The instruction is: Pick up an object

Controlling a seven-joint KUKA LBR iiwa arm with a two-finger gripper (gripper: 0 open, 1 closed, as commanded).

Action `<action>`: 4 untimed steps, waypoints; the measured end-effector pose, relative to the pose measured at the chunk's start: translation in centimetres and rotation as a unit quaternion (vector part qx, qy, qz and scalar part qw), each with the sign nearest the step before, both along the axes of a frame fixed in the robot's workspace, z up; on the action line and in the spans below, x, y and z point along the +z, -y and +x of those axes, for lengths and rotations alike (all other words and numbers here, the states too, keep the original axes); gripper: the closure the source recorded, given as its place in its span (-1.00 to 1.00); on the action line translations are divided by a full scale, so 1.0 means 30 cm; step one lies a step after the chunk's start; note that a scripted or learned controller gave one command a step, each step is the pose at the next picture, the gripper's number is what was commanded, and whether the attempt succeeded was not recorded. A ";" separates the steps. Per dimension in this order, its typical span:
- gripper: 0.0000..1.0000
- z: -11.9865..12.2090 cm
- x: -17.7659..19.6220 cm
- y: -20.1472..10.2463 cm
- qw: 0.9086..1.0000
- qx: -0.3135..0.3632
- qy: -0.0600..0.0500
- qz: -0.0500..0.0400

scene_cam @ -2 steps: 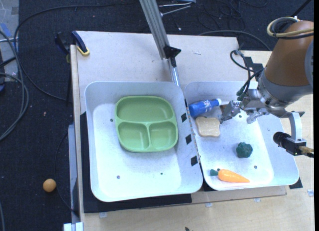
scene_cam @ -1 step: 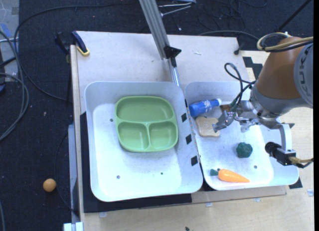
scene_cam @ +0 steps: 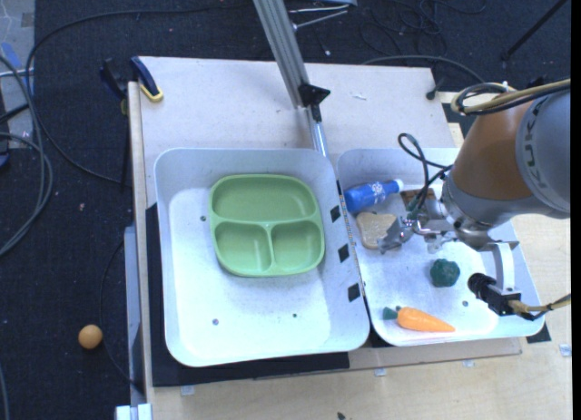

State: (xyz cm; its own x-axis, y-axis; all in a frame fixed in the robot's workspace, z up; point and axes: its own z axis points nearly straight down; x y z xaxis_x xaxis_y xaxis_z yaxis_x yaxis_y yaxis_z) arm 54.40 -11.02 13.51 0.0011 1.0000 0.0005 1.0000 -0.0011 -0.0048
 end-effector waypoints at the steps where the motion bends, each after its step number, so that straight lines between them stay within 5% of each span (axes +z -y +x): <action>1: 1.00 0.004 0.042 0.000 1.000 0.000 0.002 0.000; 4: 1.00 0.007 0.519 -0.034 1.000 0.002 0.004 -0.001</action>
